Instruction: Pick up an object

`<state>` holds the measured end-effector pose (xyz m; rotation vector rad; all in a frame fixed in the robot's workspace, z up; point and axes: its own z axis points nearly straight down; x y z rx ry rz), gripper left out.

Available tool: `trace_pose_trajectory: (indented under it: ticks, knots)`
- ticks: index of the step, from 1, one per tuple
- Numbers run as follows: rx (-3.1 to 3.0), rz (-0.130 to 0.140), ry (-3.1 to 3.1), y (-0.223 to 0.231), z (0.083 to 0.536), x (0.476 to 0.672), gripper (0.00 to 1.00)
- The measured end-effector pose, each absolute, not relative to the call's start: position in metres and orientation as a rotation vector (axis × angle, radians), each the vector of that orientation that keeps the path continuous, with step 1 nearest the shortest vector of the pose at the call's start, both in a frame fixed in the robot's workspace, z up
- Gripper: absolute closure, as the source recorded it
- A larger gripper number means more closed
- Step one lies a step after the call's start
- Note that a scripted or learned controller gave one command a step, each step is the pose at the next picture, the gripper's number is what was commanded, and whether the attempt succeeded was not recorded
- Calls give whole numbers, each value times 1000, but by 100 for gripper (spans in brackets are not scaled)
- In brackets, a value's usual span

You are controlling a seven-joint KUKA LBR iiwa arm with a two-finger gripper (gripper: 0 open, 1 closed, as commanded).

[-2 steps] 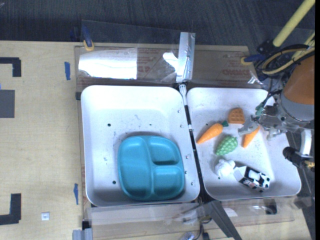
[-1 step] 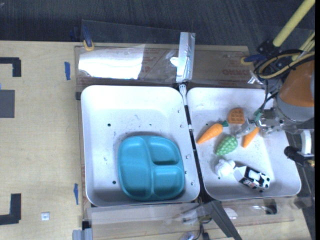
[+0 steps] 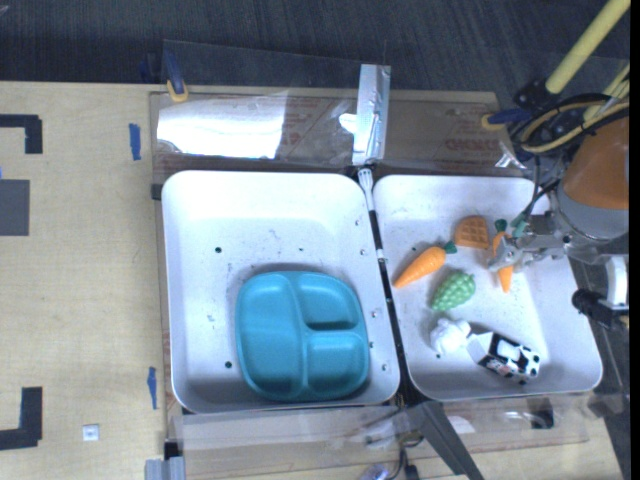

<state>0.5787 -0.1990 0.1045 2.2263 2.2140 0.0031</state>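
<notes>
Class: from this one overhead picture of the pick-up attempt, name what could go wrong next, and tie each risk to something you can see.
1. The tool sits among crowded toys: the small orange piece and the orange waffle-like toy lie close by, so it may nudge or catch the wrong one.
2. It works near the right bin wall, so a collision seems possible.

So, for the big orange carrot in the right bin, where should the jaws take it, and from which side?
Probably from straight above, at the thick middle of the carrot, with the jaws closing across its width. It lies flat and slanted, leafy end up-right near the orange piece, tip down-left toward the bin wall. The middle is the part with the most room on both long sides.
</notes>
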Motion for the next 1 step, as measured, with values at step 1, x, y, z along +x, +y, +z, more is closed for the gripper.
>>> trace_pose_trajectory:
  ticks: [1]
  knots:
    - [2219, 10, 2214, -143, 218, 594, 100]
